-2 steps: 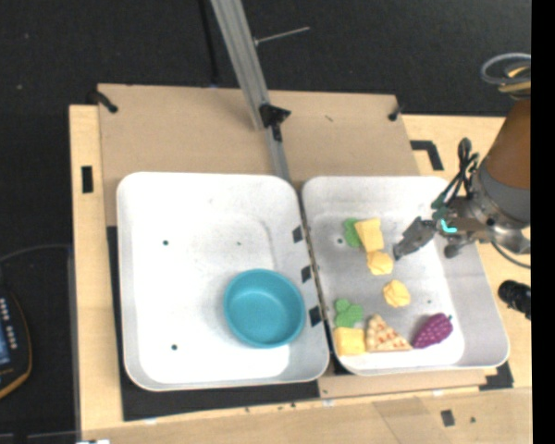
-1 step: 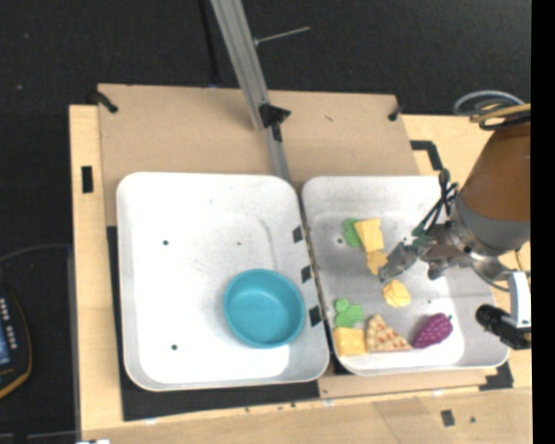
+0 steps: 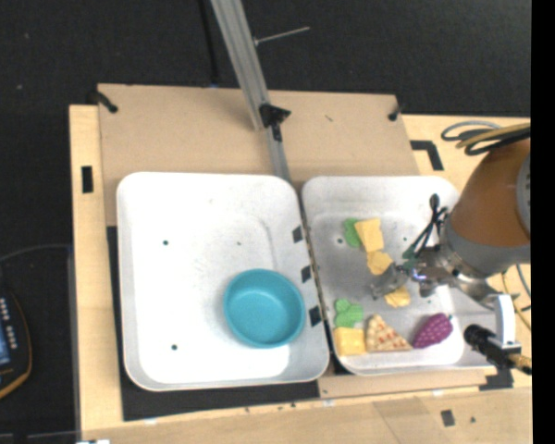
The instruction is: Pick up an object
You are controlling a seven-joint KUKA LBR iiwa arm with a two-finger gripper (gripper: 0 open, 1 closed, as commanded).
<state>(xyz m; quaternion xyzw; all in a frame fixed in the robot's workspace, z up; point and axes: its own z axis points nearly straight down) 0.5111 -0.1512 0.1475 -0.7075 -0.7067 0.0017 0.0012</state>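
Observation:
The right bin [image 3: 351, 197] holds several toy foods: a yellow block with a green piece [image 3: 364, 233] at the top, a small yellow piece [image 3: 379, 263] below it, another yellow piece [image 3: 399, 298], a green piece [image 3: 348, 314] above a yellow block [image 3: 350, 341], a pizza slice [image 3: 385, 336] and a purple grape bunch [image 3: 432, 330]. My gripper [image 3: 396, 285] reaches down into this bin from the right, right by the two small yellow pieces. In the left bin [image 3: 166, 211] sits a blue bowl [image 3: 263, 307].
A metal pole [image 3: 245, 58] slants up from between the bins toward the back. Cardboard [image 3: 333, 137] lies behind the bins. A handheld controller [image 3: 0, 336] rests at the far left. Cables [image 3: 472, 134] lie at the back right.

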